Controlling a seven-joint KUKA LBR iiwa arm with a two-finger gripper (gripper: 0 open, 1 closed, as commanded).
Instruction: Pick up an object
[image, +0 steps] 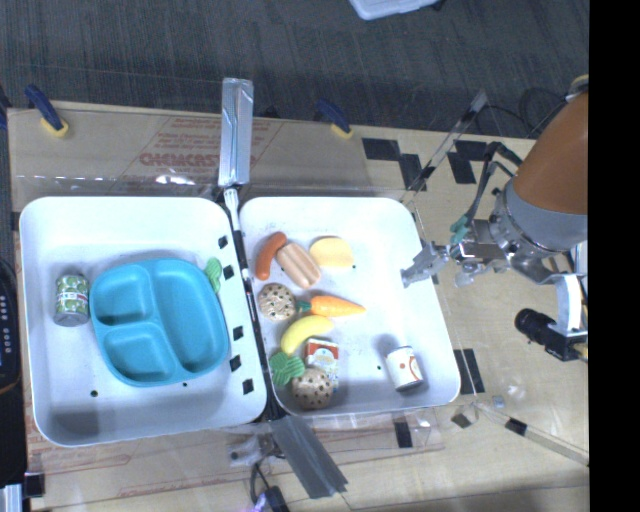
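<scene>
The right bin (425, 330) holds several toy foods: a red-orange sausage (267, 255), a hot dog bun (298, 266), a yellow lemon-like piece (332, 252), a cookie (275, 300), a carrot (336, 307), a banana (300, 331), a small carton (322, 353) and a white cup (404, 368). My gripper (421, 268) hangs over that bin's right rim, apart from every item. The nearest ones, the carrot and the cup, lie well to its left and below it. Nothing shows in its grasp.
The left bin (50, 400) carries a blue divided plate (160, 320), a small green-labelled can (72, 298) at its left wall and a green piece (213, 272) by the divider. Clamps and metal brackets (236, 130) line the bench edges. The grey arm (545, 215) occupies the right side.
</scene>
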